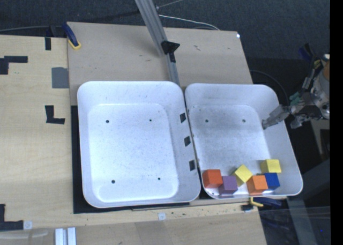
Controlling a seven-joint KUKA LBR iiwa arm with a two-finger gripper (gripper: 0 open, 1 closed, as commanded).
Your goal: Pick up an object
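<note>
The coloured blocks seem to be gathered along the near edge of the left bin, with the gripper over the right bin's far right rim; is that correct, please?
Not quite: the camera view shows the coloured blocks gathered along the near edge of the right bin, not the left bin. The gripper is indeed at the right bin's right rim.

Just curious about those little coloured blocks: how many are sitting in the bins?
6, all along the near edge of the right bin: an orange block, purple block, yellow block, second orange block, blue block and second yellow block. More could be hidden behind them.
</note>
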